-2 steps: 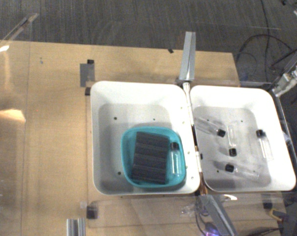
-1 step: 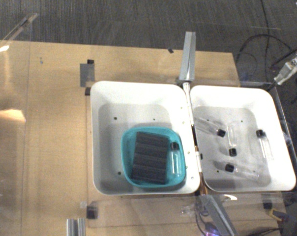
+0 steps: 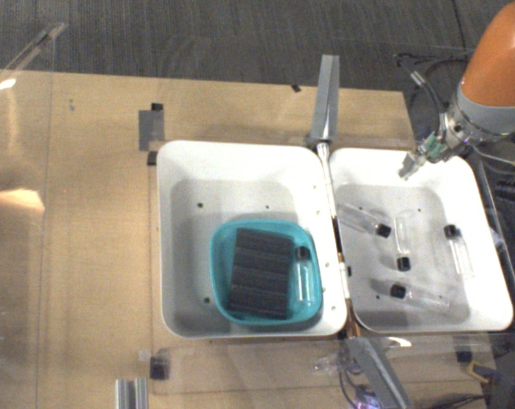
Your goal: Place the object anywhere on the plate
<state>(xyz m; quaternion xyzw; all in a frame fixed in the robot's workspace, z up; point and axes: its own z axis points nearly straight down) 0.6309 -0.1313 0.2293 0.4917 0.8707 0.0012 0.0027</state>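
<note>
- The tool (image 3: 408, 169) hangs over the far rim of the right bin (image 3: 489, 318), at the end of the grey arm (image 3: 496, 58) with its orange band; whether it is open or closed, I cannot tell, and nothing is visibly held in it.
- The left bin (image 3: 181, 228) holds a teal plate (image 3: 221, 254) near its front right corner.
- On the plate lies a dark ribbed block (image 3: 259, 273), and beside it, along the plate's right edge, a clear tube with a black cap (image 3: 303, 273).
- The right bin contains several more clear tubes with black caps (image 3: 402, 244), scattered apart on its floor.
- Both bins sit side by side on the wooden worktop (image 3: 70, 254).
</note>
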